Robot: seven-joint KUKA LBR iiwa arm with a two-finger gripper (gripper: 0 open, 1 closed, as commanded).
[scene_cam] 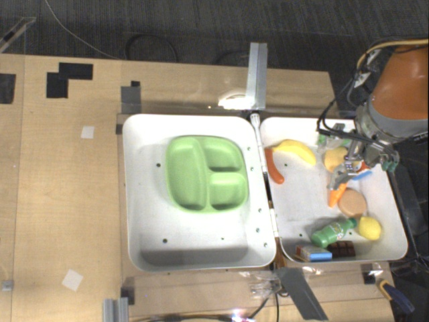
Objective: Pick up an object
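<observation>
I see my claw (348,168) hanging low over the right bin (295,210) beside the banana (297,151), though I cannot tell its state.

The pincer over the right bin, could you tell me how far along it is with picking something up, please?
Done: the arm has reached in, with the pincer low over the right bin, among the orange carrot, a yellow piece and the tan disc. In hand: nothing visibly between its fingers. Left: closing on an object and lifting it; the banana and green bottle lie untouched.
</observation>
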